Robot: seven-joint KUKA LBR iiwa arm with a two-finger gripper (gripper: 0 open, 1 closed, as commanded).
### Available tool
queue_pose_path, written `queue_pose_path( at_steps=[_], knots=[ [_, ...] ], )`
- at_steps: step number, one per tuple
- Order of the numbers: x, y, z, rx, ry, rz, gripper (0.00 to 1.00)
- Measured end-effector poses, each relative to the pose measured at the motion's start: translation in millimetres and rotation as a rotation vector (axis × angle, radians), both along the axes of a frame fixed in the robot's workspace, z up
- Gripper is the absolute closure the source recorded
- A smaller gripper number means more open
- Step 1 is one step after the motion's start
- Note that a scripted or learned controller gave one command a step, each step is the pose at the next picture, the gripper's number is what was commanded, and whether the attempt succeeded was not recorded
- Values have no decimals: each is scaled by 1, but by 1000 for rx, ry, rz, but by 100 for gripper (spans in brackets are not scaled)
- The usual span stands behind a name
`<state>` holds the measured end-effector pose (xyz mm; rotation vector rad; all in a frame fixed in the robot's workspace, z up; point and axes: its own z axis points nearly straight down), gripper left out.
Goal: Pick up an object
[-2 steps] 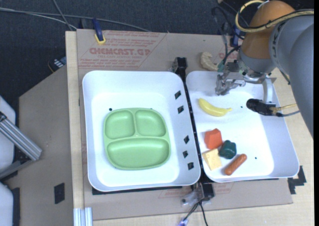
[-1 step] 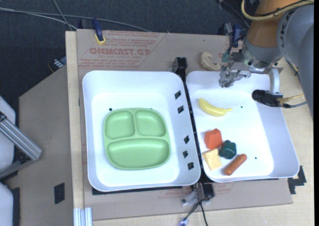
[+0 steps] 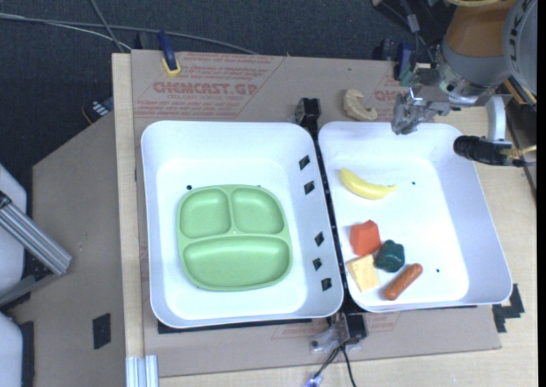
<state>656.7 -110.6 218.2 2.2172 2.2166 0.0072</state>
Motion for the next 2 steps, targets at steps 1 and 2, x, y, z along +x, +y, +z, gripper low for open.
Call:
queue_pose_path(
  at_steps=[1, 2],
  knots=[
    [1, 0, 36, 1, 2, 1, 100],
    [-21, 53, 22, 4, 12, 5, 100]
  ],
)
